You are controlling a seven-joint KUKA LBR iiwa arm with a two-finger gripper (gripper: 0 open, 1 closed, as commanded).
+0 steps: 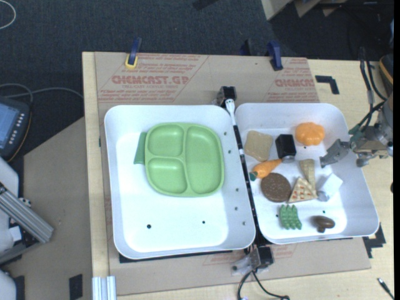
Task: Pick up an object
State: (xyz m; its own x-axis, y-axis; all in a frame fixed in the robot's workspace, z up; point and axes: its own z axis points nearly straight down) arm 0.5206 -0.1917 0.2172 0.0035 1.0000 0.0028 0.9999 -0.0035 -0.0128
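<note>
The right bin (356,195) holds several toy foods: an orange piece (310,133), a black block (285,146), a beige bread slice (259,145), a carrot (267,167), a brown round cookie (275,187), a pizza wedge (302,191), a green piece (289,217) and a brown lump (324,222). My gripper (345,159) hovers over that bin's right side, near its rim. It stands open with nothing between its fingers. A small white piece (331,184) lies just below it.
The left bin (125,167) bears a green divided plate (185,159). A black divider strip (240,167) runs between the bins. Clamps (132,53) hold the cardboard at the back. Cables hang at the right edge.
</note>
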